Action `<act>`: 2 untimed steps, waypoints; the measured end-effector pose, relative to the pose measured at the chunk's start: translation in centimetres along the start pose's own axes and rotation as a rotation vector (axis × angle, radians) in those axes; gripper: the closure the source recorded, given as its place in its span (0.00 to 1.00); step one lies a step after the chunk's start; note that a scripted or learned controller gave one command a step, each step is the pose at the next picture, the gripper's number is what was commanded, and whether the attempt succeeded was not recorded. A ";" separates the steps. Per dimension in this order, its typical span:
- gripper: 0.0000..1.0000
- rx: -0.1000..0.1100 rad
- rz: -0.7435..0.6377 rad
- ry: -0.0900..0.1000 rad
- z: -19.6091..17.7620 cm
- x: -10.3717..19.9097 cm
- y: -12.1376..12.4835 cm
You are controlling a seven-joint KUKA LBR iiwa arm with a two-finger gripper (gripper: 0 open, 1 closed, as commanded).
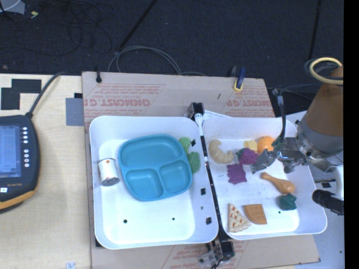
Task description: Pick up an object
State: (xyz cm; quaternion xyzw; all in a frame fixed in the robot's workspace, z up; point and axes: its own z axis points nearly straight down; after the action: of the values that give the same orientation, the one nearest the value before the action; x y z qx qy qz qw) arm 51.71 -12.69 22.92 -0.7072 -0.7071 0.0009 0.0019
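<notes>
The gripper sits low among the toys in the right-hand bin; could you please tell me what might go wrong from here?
1. The gripper is crowded by the purple plastic cluster, the orange round toy and the tan drumstick, so it may nudge or catch two at once.
2. These items are small and irregular, so a grasp could slip.

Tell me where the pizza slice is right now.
The pizza slice lies in the right bin, near its front-left corner, just left of the orange waffle piece and well below the purple toy.
</notes>
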 end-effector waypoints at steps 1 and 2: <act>0.00 -0.007 -0.005 -0.002 14.7 0.6 12.1; 0.00 0.000 0.004 -0.003 14.1 -7.4 8.6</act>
State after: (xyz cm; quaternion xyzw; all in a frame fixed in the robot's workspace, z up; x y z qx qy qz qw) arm 60.23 -20.07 8.78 -0.7087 -0.7055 0.0018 0.0010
